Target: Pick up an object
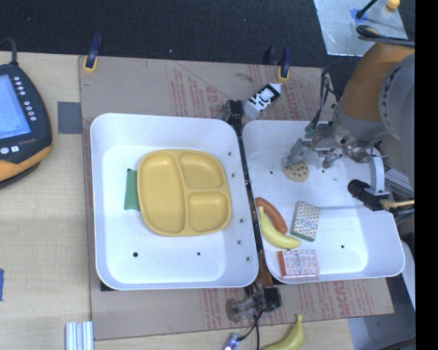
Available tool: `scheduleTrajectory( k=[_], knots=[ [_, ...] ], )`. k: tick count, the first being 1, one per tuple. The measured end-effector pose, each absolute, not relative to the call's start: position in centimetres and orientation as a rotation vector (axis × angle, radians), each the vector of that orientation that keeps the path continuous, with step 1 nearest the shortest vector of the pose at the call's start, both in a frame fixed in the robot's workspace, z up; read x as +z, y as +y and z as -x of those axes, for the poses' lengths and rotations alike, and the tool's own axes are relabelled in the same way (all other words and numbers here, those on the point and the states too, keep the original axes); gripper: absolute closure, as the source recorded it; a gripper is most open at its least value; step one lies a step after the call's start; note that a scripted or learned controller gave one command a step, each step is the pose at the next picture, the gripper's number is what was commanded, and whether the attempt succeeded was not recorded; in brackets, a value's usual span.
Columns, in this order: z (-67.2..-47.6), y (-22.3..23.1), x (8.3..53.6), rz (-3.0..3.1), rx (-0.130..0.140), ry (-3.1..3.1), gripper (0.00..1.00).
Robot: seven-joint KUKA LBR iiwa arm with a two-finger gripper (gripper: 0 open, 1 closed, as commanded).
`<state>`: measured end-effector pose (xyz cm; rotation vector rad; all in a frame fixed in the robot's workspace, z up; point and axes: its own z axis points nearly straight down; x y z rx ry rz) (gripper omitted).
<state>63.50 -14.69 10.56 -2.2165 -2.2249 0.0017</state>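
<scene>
Stray banana [290, 334]: bottom edge of frame, outside the bins, on the cardboard.
Red-print packet [299, 262]: lower part of the right bin [379, 257], flat, near the bin's lower rim.
Banana in bin [274, 230]: right bin, lower left; long axis runs upper left to lower right, touching a red sausage-like piece [271, 211] along its upper side.
Patterned box [306, 220]: just right of that banana, tilted.
Yellow tray [182, 191]: middle of the left bin [109, 195], three compartments, a green item [131, 189] poking out at its left edge.
Cookie [296, 170]: upper part of the right bin, alone on bare white floor; round, so no long axis to line up with. Judged the likely pick target, being closest to the claw.
Gripper [304, 149]: just above and a little right of the cookie in frame, tips near its upper edge. Nothing seen between the fingers. Open or closed: cannot tell, the metalwork is too cluttered at this size.
Key relation: cookie lies down-left of the claw, very near; contact unclear. Judgement: a short drop down-left should centre it.
Pendant [11, 122]: far left, on the bench.
</scene>
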Motion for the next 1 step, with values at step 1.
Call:
scheduleTrajectory(
  k=[1],
  knots=[
    [-65.66, -10.27, 13.29, 2.216, 0.001, -2.224, 0.00]
  ],
)
